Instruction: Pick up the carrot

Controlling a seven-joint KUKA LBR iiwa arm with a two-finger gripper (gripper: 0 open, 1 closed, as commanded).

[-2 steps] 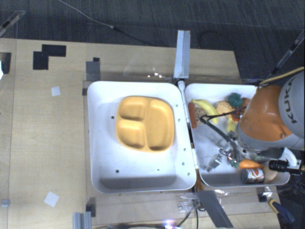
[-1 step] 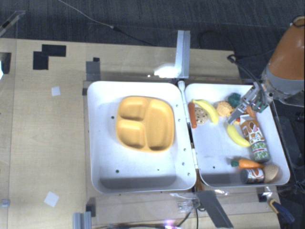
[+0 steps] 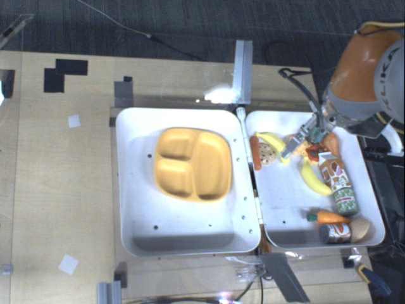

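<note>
Yellow divided tray (image 3: 192, 164) in left bin (image 3: 136, 233) — banana (image 3: 312, 177), hot dog (image 3: 255, 153), bottle (image 3: 338, 183) in right.

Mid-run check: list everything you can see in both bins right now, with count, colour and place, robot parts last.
divided tray: 1, yellow, middle of left bin
hot dog: 1, red, right bin, along left wall
cookie: 1, tan, beside hot dog
bananas: 2, yellow, upper middle of right bin
bottle: 1, labelled white and green, right side
carrot: 1, orange, green-tipped, near front right corner
can: 1, dark, under carrot
brownish item: 1, front right corner, unclear
gripper: 1, grey, over upper right bin
arm: 1, grey and orange, from right
</note>
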